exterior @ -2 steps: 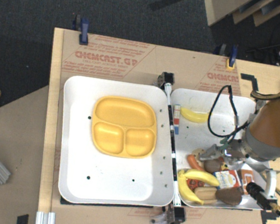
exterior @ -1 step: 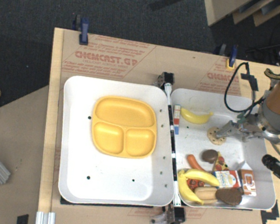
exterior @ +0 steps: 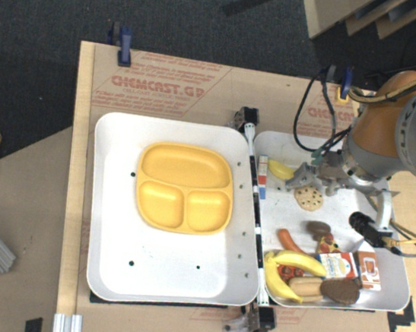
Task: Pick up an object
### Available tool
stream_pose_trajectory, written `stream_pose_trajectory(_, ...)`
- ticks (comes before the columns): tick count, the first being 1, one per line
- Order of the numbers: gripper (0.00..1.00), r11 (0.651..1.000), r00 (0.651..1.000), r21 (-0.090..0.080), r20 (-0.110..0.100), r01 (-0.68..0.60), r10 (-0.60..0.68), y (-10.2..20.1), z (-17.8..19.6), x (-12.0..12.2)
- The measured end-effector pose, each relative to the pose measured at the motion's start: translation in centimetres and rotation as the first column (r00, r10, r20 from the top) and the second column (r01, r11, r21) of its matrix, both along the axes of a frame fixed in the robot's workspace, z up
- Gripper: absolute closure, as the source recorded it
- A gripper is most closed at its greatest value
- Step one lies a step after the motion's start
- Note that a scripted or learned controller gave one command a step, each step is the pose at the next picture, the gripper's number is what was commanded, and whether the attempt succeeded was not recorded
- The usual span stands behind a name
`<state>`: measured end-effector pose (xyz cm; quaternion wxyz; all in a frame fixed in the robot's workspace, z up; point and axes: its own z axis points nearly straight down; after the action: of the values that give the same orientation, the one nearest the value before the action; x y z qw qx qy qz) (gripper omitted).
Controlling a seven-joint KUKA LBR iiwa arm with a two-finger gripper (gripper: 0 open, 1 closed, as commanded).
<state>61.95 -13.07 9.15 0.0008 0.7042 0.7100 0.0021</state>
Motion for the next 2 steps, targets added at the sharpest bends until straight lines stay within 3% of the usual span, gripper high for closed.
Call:
stream_pose_trajectory(1,1.00,1.000,1.000,-0.004,0.002,0.006,-0.006,-0.6,1.0,-0.1)
stream_pose_trajectory(2,1.00,1.000,1.000,0.000,-0.012,0.013,-0.013,-1.4,-0.8,-8.9)
